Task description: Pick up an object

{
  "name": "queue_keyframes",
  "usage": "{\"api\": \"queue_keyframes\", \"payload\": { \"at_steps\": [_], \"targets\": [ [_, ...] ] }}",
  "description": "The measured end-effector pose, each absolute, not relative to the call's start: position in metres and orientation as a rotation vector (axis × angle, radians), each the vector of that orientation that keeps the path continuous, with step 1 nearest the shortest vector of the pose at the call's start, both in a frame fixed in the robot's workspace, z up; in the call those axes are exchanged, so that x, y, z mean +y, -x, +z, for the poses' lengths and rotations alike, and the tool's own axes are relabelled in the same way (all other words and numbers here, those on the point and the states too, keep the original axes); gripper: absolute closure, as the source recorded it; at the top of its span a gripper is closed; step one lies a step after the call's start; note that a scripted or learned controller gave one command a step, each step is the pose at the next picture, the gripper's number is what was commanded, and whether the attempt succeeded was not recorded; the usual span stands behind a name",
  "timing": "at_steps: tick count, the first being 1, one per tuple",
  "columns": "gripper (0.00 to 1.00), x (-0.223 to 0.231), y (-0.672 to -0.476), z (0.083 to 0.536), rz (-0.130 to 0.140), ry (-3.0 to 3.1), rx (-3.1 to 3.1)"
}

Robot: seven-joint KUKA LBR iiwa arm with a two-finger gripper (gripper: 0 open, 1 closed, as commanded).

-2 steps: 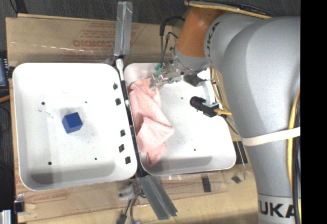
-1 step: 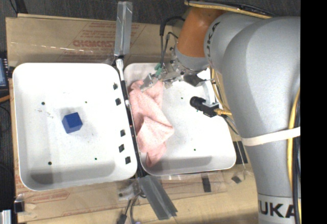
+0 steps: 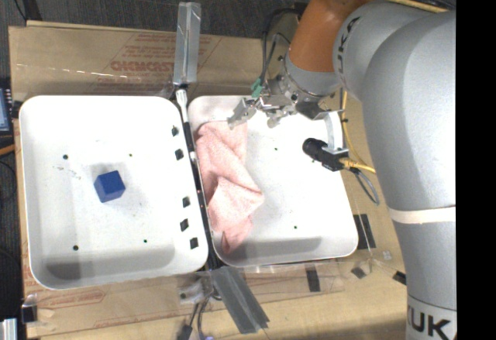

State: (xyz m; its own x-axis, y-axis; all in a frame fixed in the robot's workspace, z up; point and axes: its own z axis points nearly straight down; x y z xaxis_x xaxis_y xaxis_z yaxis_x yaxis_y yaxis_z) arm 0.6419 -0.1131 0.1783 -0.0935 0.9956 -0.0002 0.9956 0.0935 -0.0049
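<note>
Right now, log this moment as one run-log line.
gripper: over right bin's far left corner, at pink cloth's top edge | grasp: unconfirmed | cloth: against right bin's left wall | blue cube: left bin, untouched

The grey arm (image 3: 403,137) fills the right of the frame, its orange band (image 3: 319,32) at upper centre. The gripper (image 3: 256,110) points left, fingers spread apart.

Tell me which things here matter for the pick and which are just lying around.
In play:
tool, at the cloth's top edge
pink cloth, right bin

Lying about:
blue cube, left bin
cardboard under the bins
</note>
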Motion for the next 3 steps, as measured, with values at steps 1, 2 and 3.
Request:
{"api": "queue_keyframes", "payload": {
  "at_steps": [1,2,3],
  "targets": [
    [0.00,-0.109,-0.574,0.090,0.006,2.007,-2.409],
    [1.00,-0.109,-0.574,0.098,0.011,1.998,-2.411],
    [1.00,-0.075,-0.594,0.191,0.004,2.044,-2.380]
  ]
}}
